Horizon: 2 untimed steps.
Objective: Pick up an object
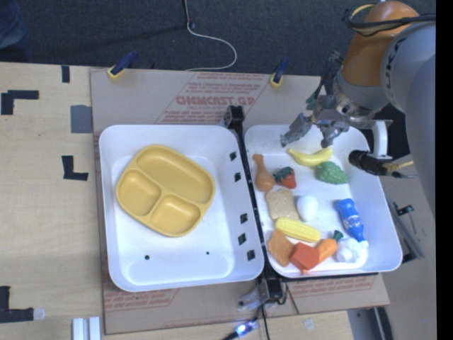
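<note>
One yellow tray (165, 189) left, about ten toy foods right.
Gripper (316, 130) fingers spread apart, empty, just above one banana (310, 156).

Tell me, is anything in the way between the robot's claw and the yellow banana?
Nothing visible is. The gripper hangs open just above the banana at the back of the right bin. The green toy lies close beside the banana, not between them.
</note>
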Tool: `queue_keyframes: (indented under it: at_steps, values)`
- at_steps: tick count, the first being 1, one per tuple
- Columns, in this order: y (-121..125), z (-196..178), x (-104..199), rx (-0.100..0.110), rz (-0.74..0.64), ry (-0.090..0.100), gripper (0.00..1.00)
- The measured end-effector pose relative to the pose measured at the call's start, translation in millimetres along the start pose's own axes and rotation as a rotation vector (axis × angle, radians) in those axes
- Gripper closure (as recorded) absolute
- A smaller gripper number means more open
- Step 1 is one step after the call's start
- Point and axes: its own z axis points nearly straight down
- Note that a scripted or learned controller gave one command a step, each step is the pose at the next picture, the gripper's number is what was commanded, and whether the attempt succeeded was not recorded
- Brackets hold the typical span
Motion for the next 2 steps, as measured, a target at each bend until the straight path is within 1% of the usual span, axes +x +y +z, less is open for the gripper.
queue_keyframes:
  at_steps: [1,2]
  values:
    - [2.4,-8.4,0.1,-0.013,-0.002,-0.002,0.0]
    - [-6.1,45.7,-5.3,-0.008,-0.002,-0.003,0.0]
